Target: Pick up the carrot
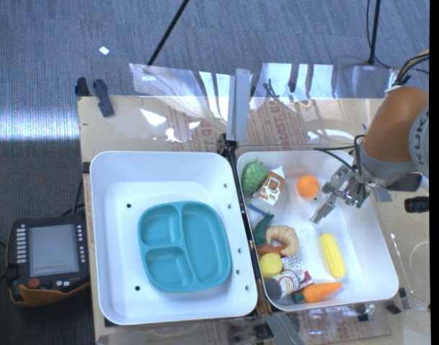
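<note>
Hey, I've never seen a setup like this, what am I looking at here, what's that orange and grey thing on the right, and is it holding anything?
That is a robot arm, seen by one camera looking down at a slant. Its two-finger gripper hangs over the right bin, holding nothing. That bin holds toy food: an orange ball, a corn cob, a croissant and the carrot near the front edge, which it is meant to pick up. The left bin holds a teal divided plate. A control tablet sits at the far left.

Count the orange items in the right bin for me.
2: an orange ball near the back, by the gripper, and the carrot at the front edge. Others may be hidden in the pile.
</note>
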Controlling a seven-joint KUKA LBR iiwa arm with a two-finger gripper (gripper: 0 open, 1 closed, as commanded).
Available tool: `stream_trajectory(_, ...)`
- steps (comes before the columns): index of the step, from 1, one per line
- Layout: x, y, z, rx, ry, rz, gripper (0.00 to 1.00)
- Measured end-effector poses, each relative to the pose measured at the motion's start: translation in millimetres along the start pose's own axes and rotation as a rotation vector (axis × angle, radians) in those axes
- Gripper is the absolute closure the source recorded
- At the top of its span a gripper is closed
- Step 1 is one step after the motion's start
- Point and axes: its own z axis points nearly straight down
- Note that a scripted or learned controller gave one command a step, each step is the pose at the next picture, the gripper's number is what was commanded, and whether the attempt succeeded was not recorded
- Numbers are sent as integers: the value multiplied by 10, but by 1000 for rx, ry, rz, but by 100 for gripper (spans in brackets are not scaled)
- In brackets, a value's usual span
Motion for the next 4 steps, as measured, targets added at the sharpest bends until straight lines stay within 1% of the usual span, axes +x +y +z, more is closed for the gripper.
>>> stream_trajectory(1, -138, 89, -4, 0, -1, 240, 0)
stream_trajectory(2, -140, 108, -93, 0, -2, 233, 100)
stream_trajectory(3, 448, 477, 7, 0, 1, -88, 100)
stream_trajectory(4, 447, 477, 5, 0, 1, -88, 0)
